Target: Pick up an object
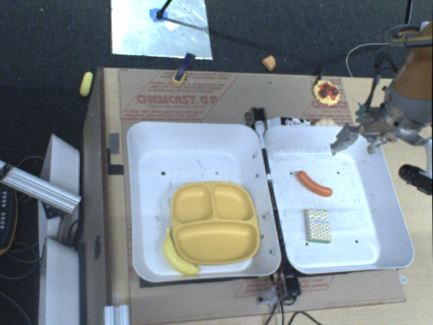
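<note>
An orange sausage (314, 183) lies in the right bin (392, 208), near its middle. Just below it rests a small speckled pale-green block (318, 225). The gripper (354, 146) hovers over the bin's far right corner, up and to the right of the sausage. Its fingers are spread open with nothing between them. In the left bin (149, 154) a yellow divided plate (215, 222) has a banana (174, 254) at its lower left edge.
On the cardboard behind the bins sit a small fruit tart (327, 91) and a blue and yellow tool (183, 68). A yellow piece (86, 83) and an orange piece (269, 62) lie beyond on the dark floor, by a shiny sheet (161, 19).
</note>
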Motion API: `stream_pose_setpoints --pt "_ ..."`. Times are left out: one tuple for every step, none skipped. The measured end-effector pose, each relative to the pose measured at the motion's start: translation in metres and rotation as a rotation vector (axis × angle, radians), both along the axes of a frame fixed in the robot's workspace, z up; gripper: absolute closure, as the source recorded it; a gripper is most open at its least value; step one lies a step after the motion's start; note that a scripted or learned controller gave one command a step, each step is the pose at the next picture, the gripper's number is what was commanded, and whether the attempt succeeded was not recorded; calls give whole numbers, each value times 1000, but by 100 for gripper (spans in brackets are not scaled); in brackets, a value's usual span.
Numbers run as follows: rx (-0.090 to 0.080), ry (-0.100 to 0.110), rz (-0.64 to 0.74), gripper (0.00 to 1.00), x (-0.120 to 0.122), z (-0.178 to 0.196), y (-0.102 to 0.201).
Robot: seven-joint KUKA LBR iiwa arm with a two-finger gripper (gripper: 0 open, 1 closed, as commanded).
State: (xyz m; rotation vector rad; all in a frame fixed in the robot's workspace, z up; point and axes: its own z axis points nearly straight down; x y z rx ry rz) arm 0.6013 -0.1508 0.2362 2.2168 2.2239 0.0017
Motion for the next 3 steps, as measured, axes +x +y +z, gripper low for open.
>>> stream_pose_setpoints --pt "1 2 -2 0 -62 -61 31" --pt "1 3 -3 0 -94 -142 44" --pt "0 1 -2 0 -113 -152 39"
